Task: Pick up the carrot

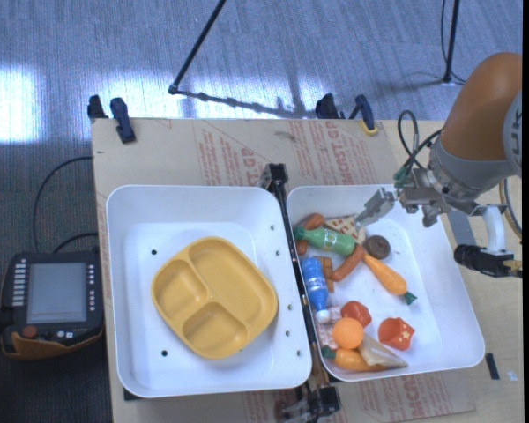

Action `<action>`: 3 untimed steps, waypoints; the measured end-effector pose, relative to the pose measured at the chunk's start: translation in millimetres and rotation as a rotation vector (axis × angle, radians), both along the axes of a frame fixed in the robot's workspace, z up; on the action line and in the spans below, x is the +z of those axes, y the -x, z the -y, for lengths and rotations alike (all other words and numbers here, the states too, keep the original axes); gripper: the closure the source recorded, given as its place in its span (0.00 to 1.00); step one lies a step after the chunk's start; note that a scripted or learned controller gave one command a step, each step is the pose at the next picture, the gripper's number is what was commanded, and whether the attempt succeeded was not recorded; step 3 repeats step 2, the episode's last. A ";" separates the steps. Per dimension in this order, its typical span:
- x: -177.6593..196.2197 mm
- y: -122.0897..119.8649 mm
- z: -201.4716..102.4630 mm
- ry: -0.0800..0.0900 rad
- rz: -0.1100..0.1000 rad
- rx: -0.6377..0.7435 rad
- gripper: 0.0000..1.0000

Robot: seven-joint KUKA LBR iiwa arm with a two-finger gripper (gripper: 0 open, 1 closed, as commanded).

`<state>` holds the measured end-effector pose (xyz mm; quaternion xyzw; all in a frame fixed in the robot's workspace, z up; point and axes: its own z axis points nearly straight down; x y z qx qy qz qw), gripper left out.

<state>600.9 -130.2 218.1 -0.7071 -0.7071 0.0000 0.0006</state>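
Grey carpet w/ tripod legs behind; cardboard-topped bench [247, 148] carries two shallow white plastic bins. Left bin [132, 210] holds a yellow sectioned plate [213, 296], smooth, rounded corners. Right bin [458, 324] is cluttered w/ toy food: the carrot [386, 275], a tapered orange cone w/ green stub, lies mid-bin, just beside a dark round piece [378, 247]. Green bottle [325, 239], blue bottle [315, 283], orange ball [347, 333], red tomato [355, 312] nearby. Gripper [370, 210] hangs over the bin's upper part, apart from the carrot; fingers blurred, can't tell their spread, nothing seen held.
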 end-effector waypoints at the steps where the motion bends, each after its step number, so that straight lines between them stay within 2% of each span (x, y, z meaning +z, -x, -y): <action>1: -132.4 56.0 29.9 -0.002 -0.004 0.115 0.00; 2: -122.6 55.5 30.5 -0.002 -0.003 0.111 1.00; 3: -122.6 55.5 30.5 -0.002 -0.003 0.111 1.00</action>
